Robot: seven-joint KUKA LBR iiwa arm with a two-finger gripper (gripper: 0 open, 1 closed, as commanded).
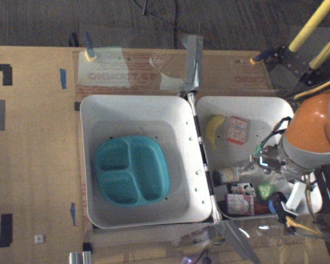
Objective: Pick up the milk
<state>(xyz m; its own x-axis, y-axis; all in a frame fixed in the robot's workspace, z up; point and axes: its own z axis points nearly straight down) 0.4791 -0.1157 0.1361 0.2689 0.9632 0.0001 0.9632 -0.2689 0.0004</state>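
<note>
Highest toward the lens is the arm's orange band [314,122], swelling in from the right over the right bin [247,101], with the grey wrist below it and the gripper [265,161] reaching out leftward above the bin floor. Whether that gripper is spread or pressed together cannot be told from this angle, and nothing can be made out in its grasp. The milk [240,197], a small carton with a black-and-white cow print on its upper part and red on its lower part, lies down and to the left of the gripper, close to it but apart, near the right bin's front wall. Just left of the gripper, between it and the divider between the bins, a small pale bottle [228,175] lies on its side, just above the milk in the view. Directly below the gripper, beside the carton's right edge, sits a small green object [264,190], and further right of that a blue item [277,205] too small to identify. Up and left of the gripper, toward the bin's back wall, a red-and-white packet [237,130] lies flat with a banana [214,128] to its left. Well to the gripper's left, across the divider, the left bin [99,108] holds a teal divided plate [132,170]. Both bins rest on a tan bench [33,147].
</note>
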